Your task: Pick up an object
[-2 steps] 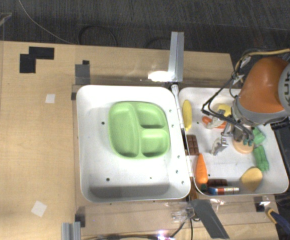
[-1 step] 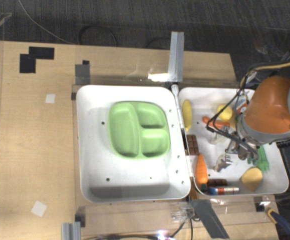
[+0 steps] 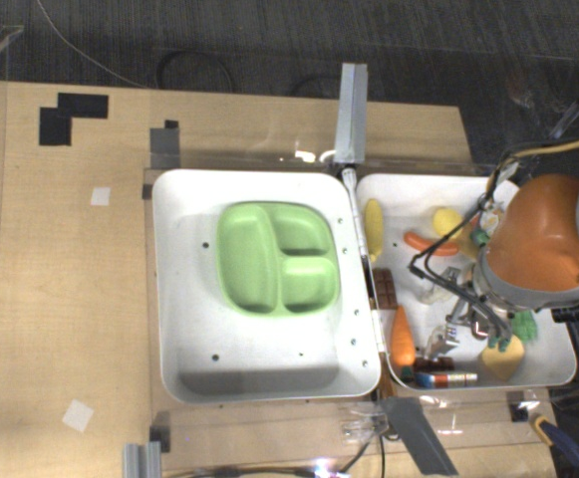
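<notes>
My gripper hangs low inside the right bin, under the arm's orange band. It sits just right of an orange carrot and just above a red and black marker. A pale yellow object and a green piece lie to its right, partly hidden by the wrist. Further back in the bin are a yellow banana-shaped toy, a yellow item, a red-orange item and a brown block. Nothing shows clearly within the gripper.
The left bin holds a green divided plate. A grey metal post stands behind the seam between the bins. Black cables loop off the wrist over the right bin. Wooden bench surrounds both bins.
</notes>
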Controlling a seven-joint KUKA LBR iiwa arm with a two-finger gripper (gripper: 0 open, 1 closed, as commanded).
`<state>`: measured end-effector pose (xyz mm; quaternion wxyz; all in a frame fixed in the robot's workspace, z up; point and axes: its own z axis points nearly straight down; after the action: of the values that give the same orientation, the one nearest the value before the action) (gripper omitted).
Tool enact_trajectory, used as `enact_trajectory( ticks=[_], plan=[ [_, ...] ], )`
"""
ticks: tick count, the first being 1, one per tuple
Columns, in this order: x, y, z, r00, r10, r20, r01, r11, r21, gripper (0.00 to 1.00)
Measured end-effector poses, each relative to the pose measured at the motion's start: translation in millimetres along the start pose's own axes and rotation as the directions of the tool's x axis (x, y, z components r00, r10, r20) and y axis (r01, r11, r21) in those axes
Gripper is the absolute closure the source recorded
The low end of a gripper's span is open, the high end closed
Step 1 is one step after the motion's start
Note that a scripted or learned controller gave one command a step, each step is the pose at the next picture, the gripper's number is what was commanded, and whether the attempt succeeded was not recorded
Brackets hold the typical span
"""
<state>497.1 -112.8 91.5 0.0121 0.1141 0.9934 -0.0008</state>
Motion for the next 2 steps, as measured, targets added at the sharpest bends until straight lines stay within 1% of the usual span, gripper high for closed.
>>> enact_trajectory(
  ticks=[1,2],
  plan=[
    [-86,23,4,0.971,0.237,-0.009,-0.237,0.971,0.001,0.0],
    [-147,-36,8,0.968,0.25,-0.015,-0.25,0.968,0.006,0.0]
  ],
)
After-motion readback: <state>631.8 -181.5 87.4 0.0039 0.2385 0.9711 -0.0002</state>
